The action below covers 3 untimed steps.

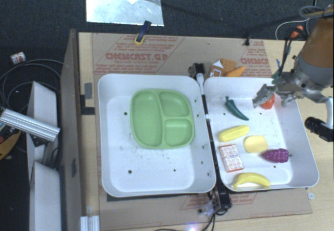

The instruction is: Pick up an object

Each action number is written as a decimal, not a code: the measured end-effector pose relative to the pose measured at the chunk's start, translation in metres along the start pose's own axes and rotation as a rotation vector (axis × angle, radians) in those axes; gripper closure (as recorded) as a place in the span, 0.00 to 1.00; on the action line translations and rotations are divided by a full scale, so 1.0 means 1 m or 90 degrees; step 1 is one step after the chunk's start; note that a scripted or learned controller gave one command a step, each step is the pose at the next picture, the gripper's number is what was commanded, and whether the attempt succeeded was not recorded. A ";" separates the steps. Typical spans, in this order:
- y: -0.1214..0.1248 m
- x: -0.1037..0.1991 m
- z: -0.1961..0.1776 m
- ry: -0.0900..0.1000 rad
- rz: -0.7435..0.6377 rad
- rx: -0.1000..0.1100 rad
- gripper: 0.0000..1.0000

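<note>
Here, two white bins sit side by side on the bench. The left bin (117, 172) holds a green divided plate (162, 119), lying flat near its centre. The right bin (302, 167) carries the toy food: a dark green pepper (236, 109) at upper left of that bin, a yellow corn cob (234, 133) just below it, a pale yellow round piece (255, 144) to the corn's right, a purple grape bunch (275, 156) further right, a red-and-white patterned card (230, 157) at lower left, and a banana (251, 180) along the lower wall. The arm comes in from the right of the frame; the gripper (270, 95) hangs over the upper part of the right bin. An orange-red object (267, 102) shows just beneath the grey fingers, partly hidden by them. Cannot tell whether the jaws are wide or closed, nor whether that object sits between them. An orange piece (234, 71) lies outside the bins, above the right one.
</note>
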<state>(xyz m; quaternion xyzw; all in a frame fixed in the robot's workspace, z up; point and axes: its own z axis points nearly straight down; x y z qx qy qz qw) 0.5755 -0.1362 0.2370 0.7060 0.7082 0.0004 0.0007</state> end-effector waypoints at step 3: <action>0.091 -0.051 0.140 -0.002 -0.003 -0.004 1.00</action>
